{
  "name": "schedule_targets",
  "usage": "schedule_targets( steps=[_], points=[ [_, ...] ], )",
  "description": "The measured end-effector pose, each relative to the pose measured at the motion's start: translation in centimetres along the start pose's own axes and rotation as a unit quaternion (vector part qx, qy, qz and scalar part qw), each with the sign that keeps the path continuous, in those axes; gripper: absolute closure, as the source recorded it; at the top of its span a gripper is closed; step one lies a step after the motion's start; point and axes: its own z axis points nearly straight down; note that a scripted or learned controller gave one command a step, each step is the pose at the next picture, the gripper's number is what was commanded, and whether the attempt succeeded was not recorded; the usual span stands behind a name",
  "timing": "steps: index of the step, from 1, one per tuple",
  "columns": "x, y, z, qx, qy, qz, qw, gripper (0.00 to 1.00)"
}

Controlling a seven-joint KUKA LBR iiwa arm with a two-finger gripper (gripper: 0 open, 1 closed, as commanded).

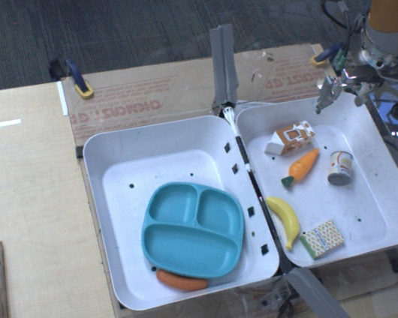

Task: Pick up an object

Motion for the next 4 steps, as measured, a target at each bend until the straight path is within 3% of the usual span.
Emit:
schedule_targets(
  steps=[1, 2, 3, 4],
  points=[
    [5.0, -1.5, 10.0, -0.013, -0.002, 0.001, 0.9999, 0.00],
    [3.5, -5.2, 12.2, -0.001, 0.000, 0.002, 1.0000, 0.00],
    [4.3, -8.6, 12.3, 0.000, 0.000, 0.003, 1.0000, 0.00],
    [4.2, -8.6, 11.4, 0.000, 0.000, 0.005, 1.0000, 1.00]
  ],
)
